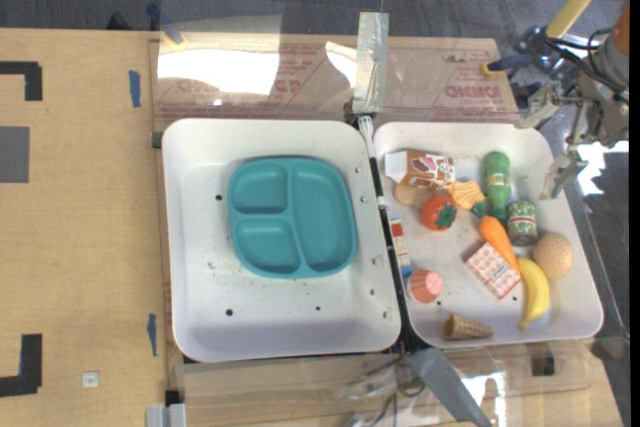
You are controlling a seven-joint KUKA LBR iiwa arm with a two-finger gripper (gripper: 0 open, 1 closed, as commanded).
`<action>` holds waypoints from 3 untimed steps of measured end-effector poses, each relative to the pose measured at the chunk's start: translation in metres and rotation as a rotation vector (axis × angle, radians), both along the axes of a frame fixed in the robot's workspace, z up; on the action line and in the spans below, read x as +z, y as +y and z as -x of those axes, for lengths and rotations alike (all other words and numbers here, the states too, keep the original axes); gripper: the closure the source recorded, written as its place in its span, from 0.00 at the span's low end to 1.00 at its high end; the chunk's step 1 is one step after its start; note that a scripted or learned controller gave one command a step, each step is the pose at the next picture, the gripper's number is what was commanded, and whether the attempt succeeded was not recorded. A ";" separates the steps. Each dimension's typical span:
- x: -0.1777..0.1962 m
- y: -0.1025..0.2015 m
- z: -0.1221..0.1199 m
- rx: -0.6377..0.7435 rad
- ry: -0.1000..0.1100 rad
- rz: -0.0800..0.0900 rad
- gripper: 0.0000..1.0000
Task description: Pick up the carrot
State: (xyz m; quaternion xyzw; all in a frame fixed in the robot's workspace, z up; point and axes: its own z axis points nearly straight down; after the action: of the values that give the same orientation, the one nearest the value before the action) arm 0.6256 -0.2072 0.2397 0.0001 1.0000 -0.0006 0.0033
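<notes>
Carrot (496, 240) lies in the right bin (585, 310), slanting from its green top at upper left down toward the lower right, in the middle of a tight crowd. Taking the carrot as the landmark: a small can (522, 222) sits just beside it on the right, a green bottle (496, 177) stands above it, a tomato (438, 212) is to its left, a red-and-white packet (492, 271) touches or nearly touches its lower left side, a banana (535, 290) curves just below its tip, and an egg-shaped brown thing (553, 255) rests to its lower right. An ice-cream cone (468, 326) and a pink cup (426, 286) lie farther down and left. Well to its left, the other bin holds a teal divided plate (293, 216).

Up and to the right of the carrot, the gripper (560, 177) hangs over the bin's far right corner, holding nothing; whether it is spread or closed I cannot tell.

The main risk, as I judge it, is the crowding: a descent slightly off line could land on the can or packet, or catch one together with the carrot, and the carrot's tapered, slanted body could slip out of a grasp taken near its tip.
</notes>
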 end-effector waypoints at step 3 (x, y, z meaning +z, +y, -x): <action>-0.130 0.070 0.050 -0.038 -0.011 0.001 1.00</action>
State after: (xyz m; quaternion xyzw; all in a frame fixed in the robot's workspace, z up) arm 0.5760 -0.1373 0.1098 0.0191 0.9998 -0.0012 0.0085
